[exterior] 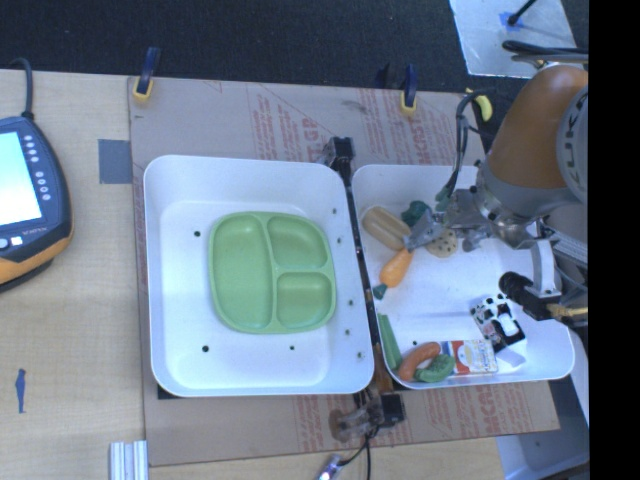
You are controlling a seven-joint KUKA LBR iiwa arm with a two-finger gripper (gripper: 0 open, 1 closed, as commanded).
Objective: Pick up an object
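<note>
My gripper (428, 232) reaches in from the right and hangs low over the upper middle of the right bin (530, 368). Directly at its tip lie a tan bread roll (384, 226), a dark green toy (415, 211) and a speckled beige piece (443, 244). An orange carrot (396, 266) lies just below and left of the tip. Nothing shows as lifted off the bin floor. The arm's orange band (535, 118) and grey wrist hide the bin's upper right corner.
Lower in the right bin are a black and white toy (496, 319), a red sausage (416, 355), a green pepper (434, 369), a small printed carton (472, 357) and a green stick (388, 343). The left bin (180, 358) holds a green divided plate (270, 271). A teach pendant (25, 198) lies far left.
</note>
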